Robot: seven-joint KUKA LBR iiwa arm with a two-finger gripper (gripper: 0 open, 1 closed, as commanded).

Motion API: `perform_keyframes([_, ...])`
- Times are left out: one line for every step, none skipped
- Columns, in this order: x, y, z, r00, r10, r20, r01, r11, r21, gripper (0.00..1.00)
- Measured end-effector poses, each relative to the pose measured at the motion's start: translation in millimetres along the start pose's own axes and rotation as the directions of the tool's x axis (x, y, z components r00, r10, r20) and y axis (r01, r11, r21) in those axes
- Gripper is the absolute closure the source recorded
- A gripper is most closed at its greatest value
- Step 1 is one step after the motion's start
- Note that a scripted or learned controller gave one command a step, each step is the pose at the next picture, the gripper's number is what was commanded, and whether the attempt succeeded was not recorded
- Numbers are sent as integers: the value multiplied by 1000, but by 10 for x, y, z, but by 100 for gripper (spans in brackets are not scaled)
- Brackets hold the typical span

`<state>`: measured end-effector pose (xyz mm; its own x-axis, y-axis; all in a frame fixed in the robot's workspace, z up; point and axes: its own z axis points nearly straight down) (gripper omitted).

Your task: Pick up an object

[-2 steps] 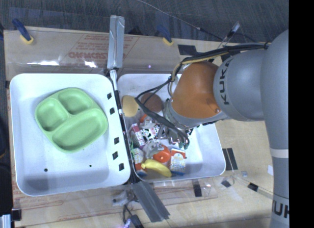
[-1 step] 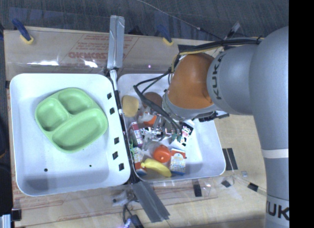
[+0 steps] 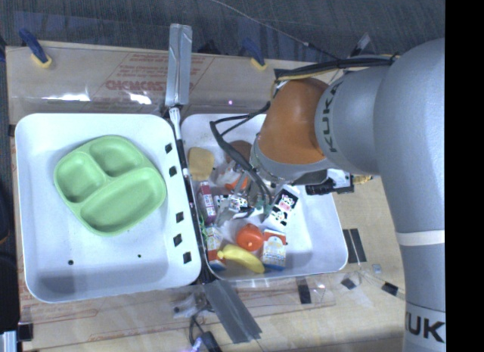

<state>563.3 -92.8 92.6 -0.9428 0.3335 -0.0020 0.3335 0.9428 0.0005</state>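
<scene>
Camera view: arm (image 3: pixel 355 116) hung over cluttered right bin (image 3: pixel 329 248); finger state hidden. Banana (image 3: pixel 240 258) lay near front; green divided plate (image 3: pixel 110 183) in left bin (image 3: pixel 38 214).

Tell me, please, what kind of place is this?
Probably a robotics lab bench for picking tests. A grey KUKA arm reaches over two white bins: the right bin holds mixed small items, the left bin a green divided plate.

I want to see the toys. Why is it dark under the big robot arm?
In the camera view the arm blocks the light, shading the clutter in the right bin; the green plate in the left bin is evenly lit; small items look blurry.
</scene>
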Motion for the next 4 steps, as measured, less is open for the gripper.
perform_keyframes([-9, 12, -106, 1000, -7, 2, 7, 1000, 0, 100])
perform_keyframes([-605, 474, -1639, 981, 194, 9, -194, 981, -4, 100])
perform_keyframes([-597, 419, -1832, 909, 418, 1, -418, 909, 1, 100])
perform_keyframes([-402, 202, -1446, 770, 639, -4, -639, 770, 6, 100])
